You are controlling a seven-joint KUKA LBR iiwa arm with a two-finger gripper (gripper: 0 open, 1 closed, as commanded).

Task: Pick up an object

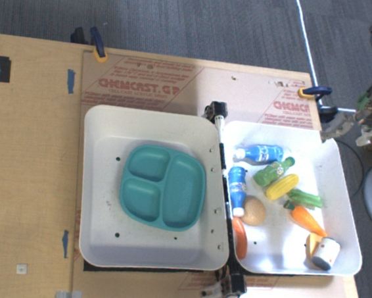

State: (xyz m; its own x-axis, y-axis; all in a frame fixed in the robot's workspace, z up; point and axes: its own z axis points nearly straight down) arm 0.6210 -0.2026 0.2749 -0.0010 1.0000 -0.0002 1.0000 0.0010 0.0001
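Camera view left the claw's state impossible to tell. On the counter (32, 162), the right bin (346, 195) held the toys: two blue bottles (259, 153), one by the top edge and one (236, 187) along the left wall, a corn cob (281, 186) beside a green bottle (274, 172), a carrot (307, 220), and an egg (254, 212). A teal divided plate (163, 186) lay in the left bin (96, 188).
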